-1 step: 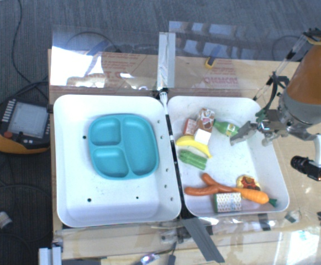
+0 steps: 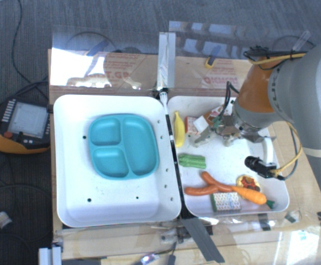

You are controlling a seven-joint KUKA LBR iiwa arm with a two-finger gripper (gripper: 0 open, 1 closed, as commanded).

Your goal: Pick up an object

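My gripper (image 2: 216, 137) hangs low over the back of the right bin (image 2: 226, 164), open, its two fingers spread with nothing between them. A red and white carton (image 2: 195, 124) lies just to its left, close to the left finger. A yellow banana (image 2: 178, 128) rests along the bin's left wall. Below it is a green pod-like piece (image 2: 191, 160). Toward the front lie a red-orange sausage (image 2: 205, 187), a carrot (image 2: 250, 194), a small patterned box (image 2: 226, 202) and a small pizza-like piece (image 2: 247, 180).
The left bin (image 2: 72, 192) holds a blue divided plate (image 2: 122, 146). A black plug on a yellow cable (image 2: 259, 166) hangs over the right bin's right side. The grey arm with its orange band (image 2: 255, 90) covers the back right corner. A cardboard wall (image 2: 127, 70) stands behind both bins.
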